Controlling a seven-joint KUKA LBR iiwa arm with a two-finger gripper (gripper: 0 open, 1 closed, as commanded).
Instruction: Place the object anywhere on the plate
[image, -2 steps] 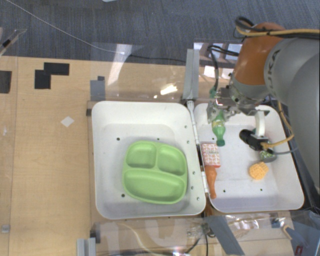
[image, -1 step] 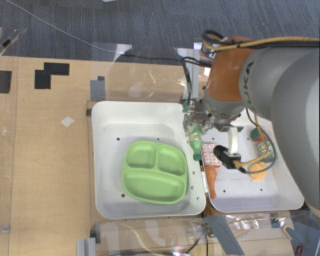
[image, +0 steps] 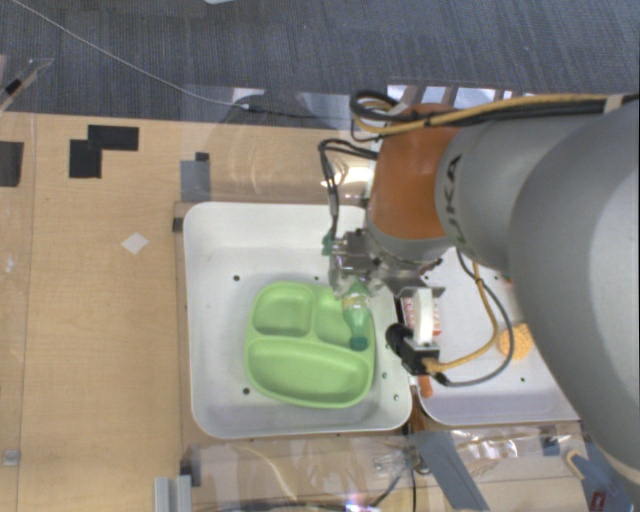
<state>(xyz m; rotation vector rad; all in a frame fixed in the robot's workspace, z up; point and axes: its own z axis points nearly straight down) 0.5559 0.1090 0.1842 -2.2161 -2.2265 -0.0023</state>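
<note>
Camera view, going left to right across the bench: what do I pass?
Black L-shaped marker → left white bin → green divided plate → small green bottle beneath the tool → orange band of the arm → right white bin.

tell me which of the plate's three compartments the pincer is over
The small upper-right compartment of the green plate: the pincer and a green bottle sit over it.

Robotics lab: KUKA arm (image: 520, 180) over 2 white bins (image: 215, 300) on wood bench (image: 90, 330), loose cabling.
</note>
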